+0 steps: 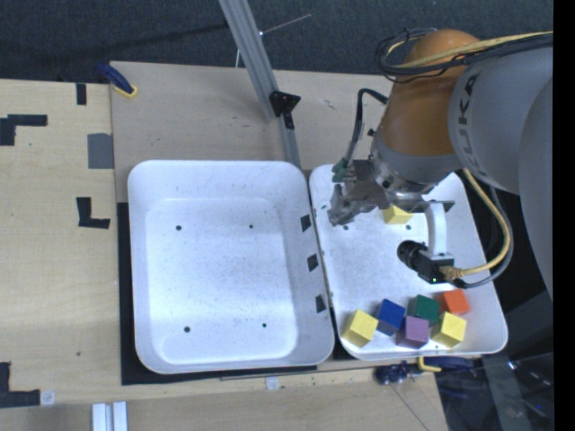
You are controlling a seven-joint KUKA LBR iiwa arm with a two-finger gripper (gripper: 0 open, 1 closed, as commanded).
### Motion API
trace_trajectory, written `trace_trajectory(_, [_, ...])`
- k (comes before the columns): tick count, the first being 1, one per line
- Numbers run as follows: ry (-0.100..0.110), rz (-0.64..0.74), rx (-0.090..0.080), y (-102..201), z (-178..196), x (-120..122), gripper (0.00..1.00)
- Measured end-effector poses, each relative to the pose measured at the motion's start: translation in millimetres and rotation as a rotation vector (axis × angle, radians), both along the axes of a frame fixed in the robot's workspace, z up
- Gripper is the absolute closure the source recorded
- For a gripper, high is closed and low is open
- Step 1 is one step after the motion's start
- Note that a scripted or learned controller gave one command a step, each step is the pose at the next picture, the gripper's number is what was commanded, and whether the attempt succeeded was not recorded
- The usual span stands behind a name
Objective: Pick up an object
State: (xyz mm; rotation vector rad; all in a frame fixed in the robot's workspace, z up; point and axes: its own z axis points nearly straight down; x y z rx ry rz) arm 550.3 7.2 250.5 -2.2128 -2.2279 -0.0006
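My gripper [342, 210] hangs over the upper left part of the right bin [364, 259], close to its left wall. A yellow block [396, 215] lies just to the gripper's right, partly hidden under the wrist. Along the bin's near edge several blocks cluster: a yellow block [361, 327], a blue block [390, 315], a green block [423, 309], a purple block [416, 331], an orange block [455, 302] and another yellow block [452, 329]. I see nothing held at the gripper's tip.
The left bin [144, 241] sits beside the right one, their rims touching. A slanted metal pole [256, 52] crosses behind the bins. A black cable connector [418, 257] hangs over the right bin's middle.
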Motion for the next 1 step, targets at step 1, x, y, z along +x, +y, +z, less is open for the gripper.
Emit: trace_trajectory(1, [0.0, 0.0, 0.001, 53.0, 4.9, 11.5, 1.0])
